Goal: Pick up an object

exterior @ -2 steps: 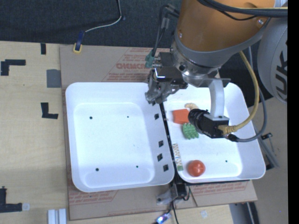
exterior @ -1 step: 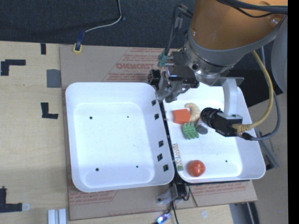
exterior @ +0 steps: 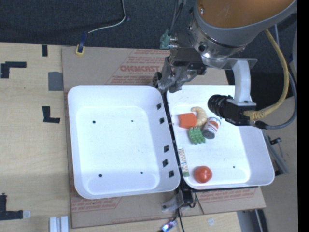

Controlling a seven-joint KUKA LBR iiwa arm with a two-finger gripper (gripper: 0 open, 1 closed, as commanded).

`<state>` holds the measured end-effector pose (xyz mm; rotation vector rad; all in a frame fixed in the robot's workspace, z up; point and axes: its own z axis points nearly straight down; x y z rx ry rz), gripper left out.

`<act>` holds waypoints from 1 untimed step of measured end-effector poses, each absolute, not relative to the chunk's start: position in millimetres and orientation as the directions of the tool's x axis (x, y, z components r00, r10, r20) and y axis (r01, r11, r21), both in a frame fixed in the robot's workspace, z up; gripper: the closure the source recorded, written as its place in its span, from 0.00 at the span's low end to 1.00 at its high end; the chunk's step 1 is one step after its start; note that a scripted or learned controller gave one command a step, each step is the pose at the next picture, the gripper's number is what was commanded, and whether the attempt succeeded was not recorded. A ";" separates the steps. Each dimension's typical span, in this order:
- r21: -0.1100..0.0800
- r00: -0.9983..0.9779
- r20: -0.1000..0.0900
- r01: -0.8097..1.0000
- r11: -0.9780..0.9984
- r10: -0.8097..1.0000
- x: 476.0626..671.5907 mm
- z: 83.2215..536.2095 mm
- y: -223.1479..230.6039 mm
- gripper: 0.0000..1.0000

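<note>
- My claw (exterior: 170, 83) hangs over the far end of the seam between the two bins, at the right bin's far-left corner.
- I cannot tell how it is set from this slant; nothing shows between its tips.
- My arm (exterior: 241, 8) comes in from the right, its orange band high over the right bin's far edge.
- The left bin (exterior: 77, 100) lies beside the right bin (exterior: 256, 173), their long rims touching.
- In the right bin, an orange block (exterior: 188, 120) lies toward the far-left part, just inside the left rim.
- A tan piece (exterior: 199, 114) touches the block on its right side.
- A small can (exterior: 211, 127) lies tilted just beside the tan piece, toward the bin's middle.
- A green piece (exterior: 196, 136) sits just on the near side of the block, touching or almost touching the can.
- A red ball (exterior: 203, 173) rests near the near-left corner, well apart from the cluster.
- A narrow strip (exterior: 182, 159) lies along the left rim, between the cluster and the ball.
- All these things lie on the bin floor, apart from my claw.
</note>
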<state>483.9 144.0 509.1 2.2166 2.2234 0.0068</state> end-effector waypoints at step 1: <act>0.002 -0.005 0.001 1.000 0.005 1.000 483.4 535.8 187.9 1.00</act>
